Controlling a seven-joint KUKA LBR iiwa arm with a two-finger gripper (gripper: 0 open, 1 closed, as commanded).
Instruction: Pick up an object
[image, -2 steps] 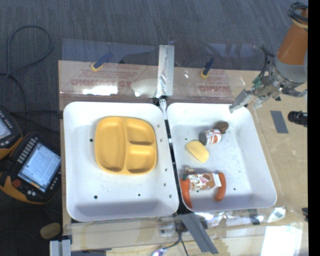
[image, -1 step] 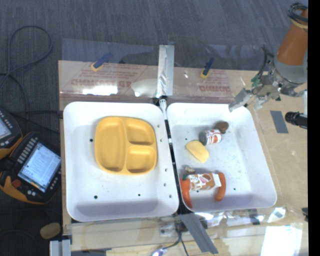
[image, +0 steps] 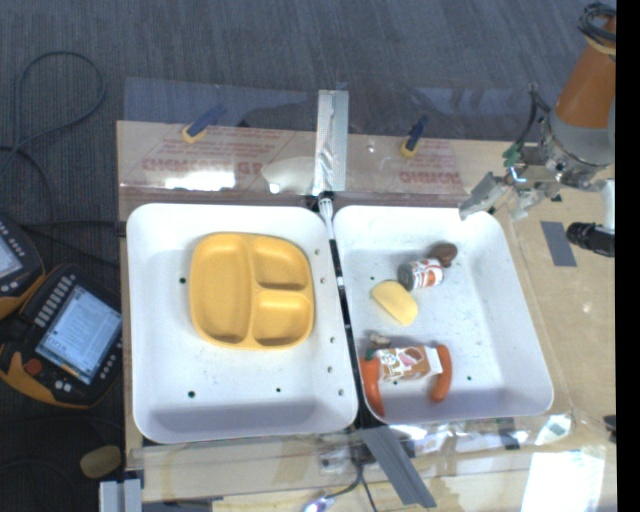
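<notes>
Nearby, a small can touches a brown lump.

Four loose objects in the right bin, one tray in the left.

In the right bin: a small can with a red and white label, lying on its side near the middle, touching a dark brownish lump just behind it; a pale yellow rounded piece just in front of the can, lying flat; an orange bottle-like object with a white and red label, lying on its side near the front wall. In the left bin: a yellow compartment tray, flat and face up, near the middle.
</notes>
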